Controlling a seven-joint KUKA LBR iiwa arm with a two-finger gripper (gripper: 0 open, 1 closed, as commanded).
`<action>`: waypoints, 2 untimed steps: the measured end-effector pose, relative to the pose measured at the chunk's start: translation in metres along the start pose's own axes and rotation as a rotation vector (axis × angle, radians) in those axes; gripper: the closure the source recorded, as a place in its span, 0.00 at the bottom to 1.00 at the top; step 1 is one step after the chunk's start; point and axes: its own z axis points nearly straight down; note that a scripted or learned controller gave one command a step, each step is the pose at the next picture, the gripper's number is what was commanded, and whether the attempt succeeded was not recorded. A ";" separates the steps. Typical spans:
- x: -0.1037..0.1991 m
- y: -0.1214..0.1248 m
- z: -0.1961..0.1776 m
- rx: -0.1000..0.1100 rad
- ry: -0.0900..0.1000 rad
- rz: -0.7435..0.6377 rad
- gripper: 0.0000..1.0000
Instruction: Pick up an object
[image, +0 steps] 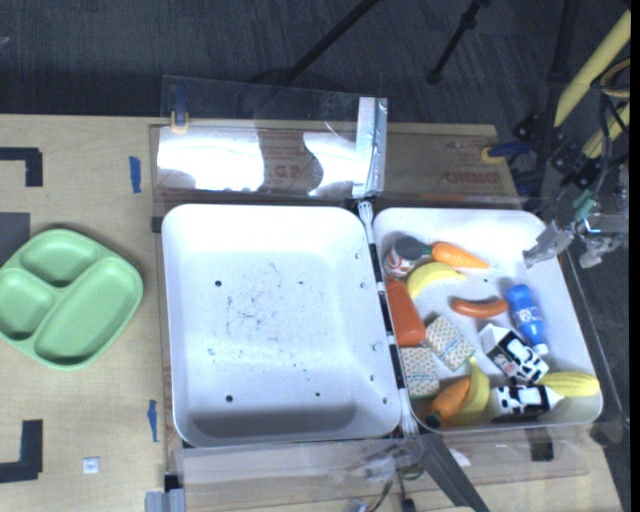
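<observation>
White bins: two shallow trays side by side on the wooden counter (90, 150); right bin (470, 218) sits just below-left of the tool, left bin (270, 225) farther left.
Tool: (565, 240) hangs at the right bin's far right rim, above the clutter, touching none of the objects.
Tool opening: can't tell, wrist is a blur of cables and metal.
Tool load: nothing visible in it.
Targets: all crowded in the right bin, below and left of the tool.
Nearest: blue bottle (524, 312), just below the tool; probably hard plastic, light, round so may roll; take across the body.
Carrot: (460, 256) left of the tool near the bin's far wall; likely a stiff toy, slim, fairly clear around it, easiest pick in my view.
Sausage: (478, 306) below-left; thin, low, may slip.
Banana: (435, 278) left of the sausage; curved, smooth, grip mid-curve.
Orange block: (405, 312) against the divider, wall blocks one side.
Cow-print toy: (520, 375) far below the tool; looks soft, tangled with neighbours.
Off to the far left: green divided plate (65, 297) on the counter.
Progress: nothing lifted yet, judged from the pile lying undisturbed.
</observation>
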 end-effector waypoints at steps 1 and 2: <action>-0.025 -0.012 0.126 0.000 0.002 -0.078 0.00; 0.003 -0.056 0.179 -0.006 -0.002 -0.131 0.00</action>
